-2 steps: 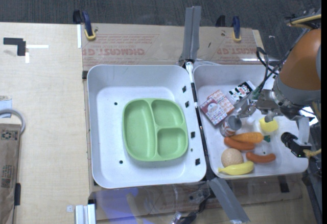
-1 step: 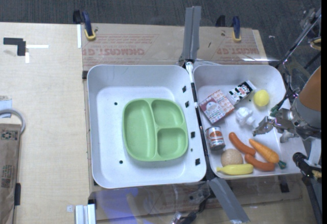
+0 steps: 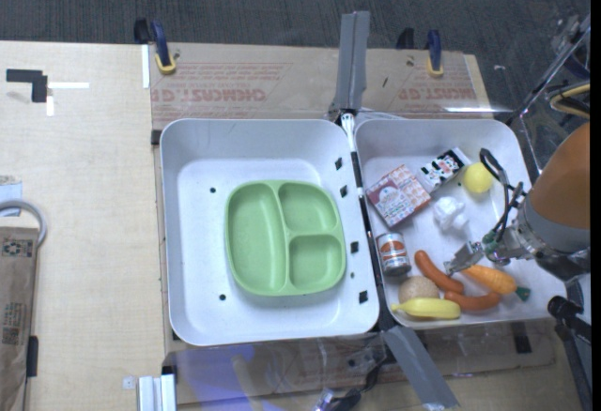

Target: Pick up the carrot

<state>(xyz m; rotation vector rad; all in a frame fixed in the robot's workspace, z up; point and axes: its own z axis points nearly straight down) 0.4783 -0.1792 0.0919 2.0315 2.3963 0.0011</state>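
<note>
The carrot point(image 3: 493, 280) is orange with a small green tip and lies near the front right of the right bin point(image 3: 512, 139). My gripper point(image 3: 483, 259) hangs just above the carrot's upper left side. It is open and nothing sits between its fingers. One metal finger point(image 3: 464, 258) points toward the red sausage point(image 3: 449, 282), which lies against the carrot's left end. The grey arm with its orange band point(image 3: 566, 191) reaches in from the right.
The right bin also holds a banana point(image 3: 429, 309), a tan round item point(image 3: 418, 288), a can point(image 3: 392, 253), a pink box point(image 3: 398, 195), a black-and-white carton point(image 3: 443, 167), a lemon point(image 3: 479, 178) and a white lump point(image 3: 451, 212). A green divided plate point(image 3: 285, 236) lies in the left bin point(image 3: 188, 212).
</note>
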